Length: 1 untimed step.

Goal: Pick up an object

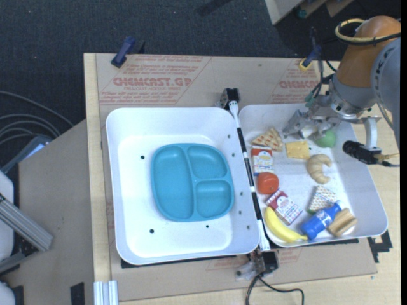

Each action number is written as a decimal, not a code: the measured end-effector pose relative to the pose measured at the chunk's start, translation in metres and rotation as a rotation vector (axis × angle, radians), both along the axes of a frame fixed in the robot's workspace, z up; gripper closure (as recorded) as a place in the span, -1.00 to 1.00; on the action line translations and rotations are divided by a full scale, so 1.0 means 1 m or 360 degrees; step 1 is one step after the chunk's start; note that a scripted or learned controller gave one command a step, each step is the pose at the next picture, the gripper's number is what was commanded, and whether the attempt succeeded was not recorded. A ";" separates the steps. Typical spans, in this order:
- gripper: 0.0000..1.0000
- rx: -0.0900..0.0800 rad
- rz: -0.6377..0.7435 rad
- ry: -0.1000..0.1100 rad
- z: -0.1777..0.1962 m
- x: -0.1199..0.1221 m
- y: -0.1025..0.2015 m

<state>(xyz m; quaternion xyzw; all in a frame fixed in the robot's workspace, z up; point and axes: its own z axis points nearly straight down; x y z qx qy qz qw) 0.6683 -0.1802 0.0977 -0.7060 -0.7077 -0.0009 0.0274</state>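
Banana (282, 227) lies at the near rim, hand (307, 127) well apart.

Tabletop (191, 75) covered by brown cardboard sheet printed with red lettering. Two shallow white bins directly on it, touching side by side: left bin (127, 170), right bin (365, 196). Blue clip (125, 51) at the sheet's far left edge.
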 end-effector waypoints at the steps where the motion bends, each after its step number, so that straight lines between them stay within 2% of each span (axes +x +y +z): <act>1: -1.00 0.0006 0.0001 0.0002 0.000 0.000 -0.002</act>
